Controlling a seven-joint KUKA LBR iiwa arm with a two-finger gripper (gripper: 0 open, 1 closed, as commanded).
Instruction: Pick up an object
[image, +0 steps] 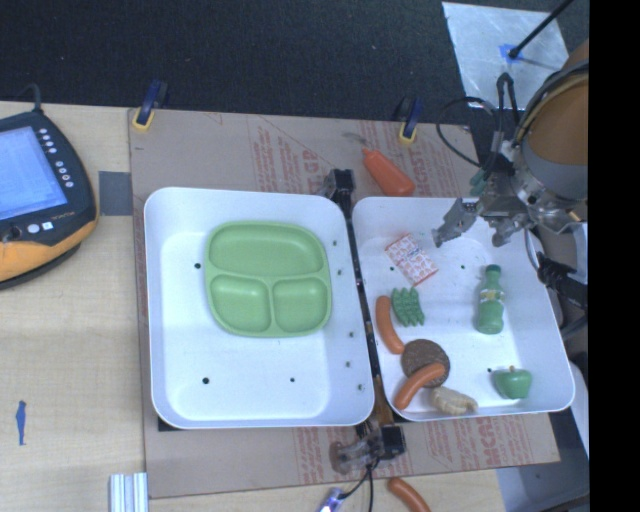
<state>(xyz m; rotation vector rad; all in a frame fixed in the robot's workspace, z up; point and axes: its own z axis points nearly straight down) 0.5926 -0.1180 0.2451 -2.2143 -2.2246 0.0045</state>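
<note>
Nearest you, a sausage (418, 384) leans on a brown patty (424, 356) in the right bin (560, 345). Your gripper (462, 220) hovers over its far edge, jaws apparently empty; whether they're open, you cannot tell. Nothing's lifted yet.

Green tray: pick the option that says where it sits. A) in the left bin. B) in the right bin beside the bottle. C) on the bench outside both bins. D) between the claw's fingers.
A: the green tray lies flat inside the left bin, while the bottle and the claw are over at the right bin.
</note>
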